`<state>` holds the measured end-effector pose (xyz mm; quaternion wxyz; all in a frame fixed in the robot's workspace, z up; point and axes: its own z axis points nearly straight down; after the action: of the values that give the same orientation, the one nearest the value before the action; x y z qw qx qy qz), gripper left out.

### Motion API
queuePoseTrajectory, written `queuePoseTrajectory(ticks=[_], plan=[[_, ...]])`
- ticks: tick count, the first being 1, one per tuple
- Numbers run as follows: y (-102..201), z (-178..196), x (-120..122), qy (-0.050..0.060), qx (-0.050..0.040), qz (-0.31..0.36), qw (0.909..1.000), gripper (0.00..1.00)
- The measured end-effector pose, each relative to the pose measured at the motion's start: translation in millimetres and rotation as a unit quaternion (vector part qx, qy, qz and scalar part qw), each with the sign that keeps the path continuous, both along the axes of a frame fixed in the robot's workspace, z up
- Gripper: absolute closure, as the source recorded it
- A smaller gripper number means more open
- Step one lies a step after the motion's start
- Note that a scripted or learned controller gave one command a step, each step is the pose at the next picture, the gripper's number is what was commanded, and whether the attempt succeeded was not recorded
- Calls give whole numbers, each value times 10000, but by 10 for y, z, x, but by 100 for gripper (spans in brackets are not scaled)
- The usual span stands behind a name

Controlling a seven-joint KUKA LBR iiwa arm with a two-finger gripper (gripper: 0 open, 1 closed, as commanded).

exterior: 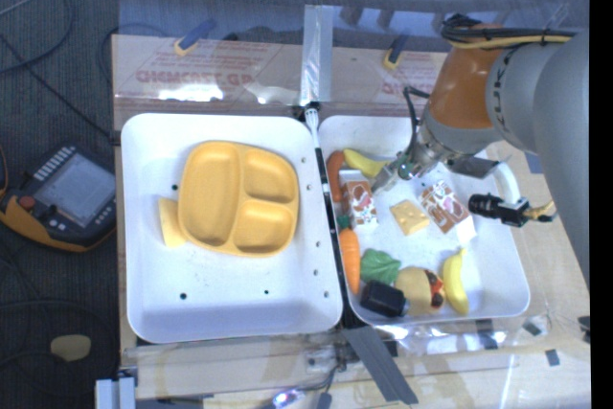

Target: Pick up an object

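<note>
The gripper (397, 171) hung over the right bin (498, 287), above toy food near a banana (362, 162); its grip was unclear.

My arm (551, 101) is a thick, rounded tube of smooth matte grey, broad where it enters from the right. Above my wrist sits a glossy orange band (465, 91), curved like a collar, with a pale highlight along its upper side. A thin black cable (498, 34) arcs over the top of that band, and another dark cable (414, 115) loops down its left side toward my wrist. Below the orange the casing narrows into a grey flange, then into my end effector (402, 170), a small silvery metal assembly with a greenish spot at its middle and slim pale fingers.
</note>
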<state>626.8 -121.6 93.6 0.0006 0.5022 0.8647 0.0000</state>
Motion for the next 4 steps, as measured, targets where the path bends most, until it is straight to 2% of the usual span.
queuePoseTrajectory(ticks=[1, 2, 3, 4], plan=[[378, 1380, -23, -1, -12, -1189, 9929, 100], [90, 2326, -18, -4, -14, -1295, 9916, 100], [270, 1203, -294, 14, -9, -1770, 9842, 100], [270, 1206, -292, 12, -9, -1769, 9842, 0]])
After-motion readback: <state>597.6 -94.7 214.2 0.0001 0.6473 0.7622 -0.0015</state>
